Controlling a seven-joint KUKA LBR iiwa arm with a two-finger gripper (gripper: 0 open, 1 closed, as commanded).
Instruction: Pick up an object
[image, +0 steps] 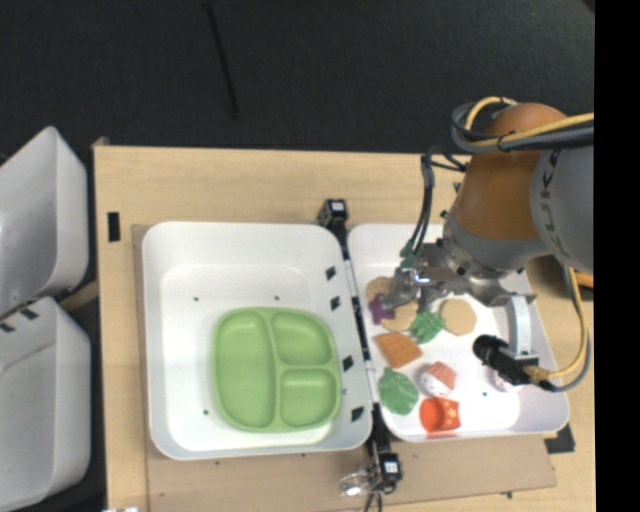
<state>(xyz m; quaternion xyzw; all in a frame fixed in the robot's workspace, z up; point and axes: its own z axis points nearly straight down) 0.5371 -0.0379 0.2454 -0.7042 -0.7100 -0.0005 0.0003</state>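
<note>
The KUKA arm, its orange band uppermost, reaches from the right over the right-hand bin, its tool low above a cluster of small toy foods at the bin's left side. Whether the tool is wide or narrow cannot be told from this angle, and nothing can be seen held in it.

Just below the tool lies a purple piece, beside a tan round piece. Right of the purple piece sit a green leafy piece and a beige disc. Below the purple piece lie an orange slice, a second green piece, a pink-and-white piece and a red piece.

The left-hand bin holds a light green divided plate. Both bins rest on the wooden counter.
</note>
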